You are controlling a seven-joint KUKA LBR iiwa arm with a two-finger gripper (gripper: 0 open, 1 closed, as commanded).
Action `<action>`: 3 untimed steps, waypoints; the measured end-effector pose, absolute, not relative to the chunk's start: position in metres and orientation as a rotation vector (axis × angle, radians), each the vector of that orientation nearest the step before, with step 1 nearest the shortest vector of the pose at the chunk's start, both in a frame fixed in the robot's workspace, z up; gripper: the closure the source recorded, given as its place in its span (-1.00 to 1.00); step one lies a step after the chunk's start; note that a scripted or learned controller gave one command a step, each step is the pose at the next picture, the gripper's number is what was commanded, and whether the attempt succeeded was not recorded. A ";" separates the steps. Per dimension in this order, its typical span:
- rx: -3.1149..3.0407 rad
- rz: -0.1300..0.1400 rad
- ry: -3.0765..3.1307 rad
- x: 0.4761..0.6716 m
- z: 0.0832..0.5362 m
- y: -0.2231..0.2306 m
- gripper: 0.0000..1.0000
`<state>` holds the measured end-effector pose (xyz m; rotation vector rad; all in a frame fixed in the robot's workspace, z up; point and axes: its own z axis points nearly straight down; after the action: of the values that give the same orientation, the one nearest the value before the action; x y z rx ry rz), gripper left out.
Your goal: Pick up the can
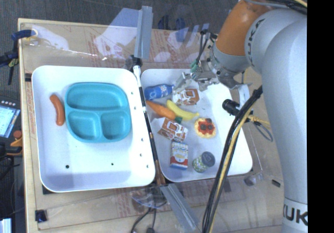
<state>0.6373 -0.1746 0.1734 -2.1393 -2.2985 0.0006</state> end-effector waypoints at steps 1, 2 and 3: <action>-2.146 0.004 -2.289 0.580 0.180 -0.211 -1.00; -2.131 -0.008 -2.322 0.623 0.104 -0.211 -1.00; -2.117 0.006 -2.319 0.656 0.094 -0.213 -1.00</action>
<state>0.6563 -0.2131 0.0942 -2.1172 -2.3187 0.0056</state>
